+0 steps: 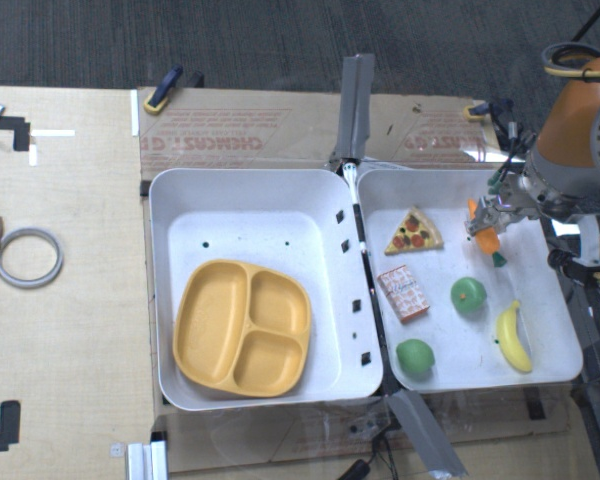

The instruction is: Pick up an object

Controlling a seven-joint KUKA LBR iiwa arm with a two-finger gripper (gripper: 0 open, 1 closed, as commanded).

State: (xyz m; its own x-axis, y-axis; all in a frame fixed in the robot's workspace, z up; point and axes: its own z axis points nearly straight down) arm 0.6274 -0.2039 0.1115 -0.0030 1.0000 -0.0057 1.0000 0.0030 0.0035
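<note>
1. Hand point(487, 223) hangs low over the far right part of the right bin point(540, 373), with the arm point(570, 128) coming in from the right; I cannot tell from up here whether it is released or clenched.
2. Directly beneath it I see a small orange toy with a green tip, probably a carrot point(490, 243); it touches or nearly touches the hand, but I cannot say that it is grasped.
3. The other candidates lie well apart in the same bin: pizza slice point(415, 232), small red box point(404, 294), two green fruits point(468, 296), banana point(513, 338); the yellow divided plate point(243, 326) sits alone in the left bin point(170, 208).
4. My reading is that the pick is at the grasp stage on the carrot.
5. Risks as I judge them: the carrot is small and tapered, so it could squirt out sideways; an off-centre closure would only nudge it toward the bin wall; a lift begun too early would come up with nothing.
</note>
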